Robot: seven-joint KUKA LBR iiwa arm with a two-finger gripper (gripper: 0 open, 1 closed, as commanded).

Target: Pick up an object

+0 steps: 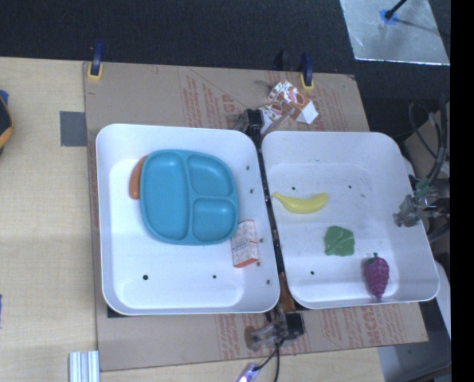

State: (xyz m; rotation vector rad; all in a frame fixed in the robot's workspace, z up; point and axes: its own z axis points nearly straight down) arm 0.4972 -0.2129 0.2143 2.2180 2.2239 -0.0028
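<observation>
The small grey metal gripper assembly (413, 210) is showing dull, angular parts, with thin dark cables (432, 146) looping just behind it.

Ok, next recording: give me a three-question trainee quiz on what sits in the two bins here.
1. Multiple choice: which bin holds the blue divided plastic tray? A) left white bin B) right white bin
2. True or false: the yellow toy banana lies in the same bin as the green leaf-shaped toy and the purple grape-bunch toy.
3. Fill in: the small orange-and-white packet lies by the tray's lower ____ corner.

Key
1. A
2. True
3. right
</observation>
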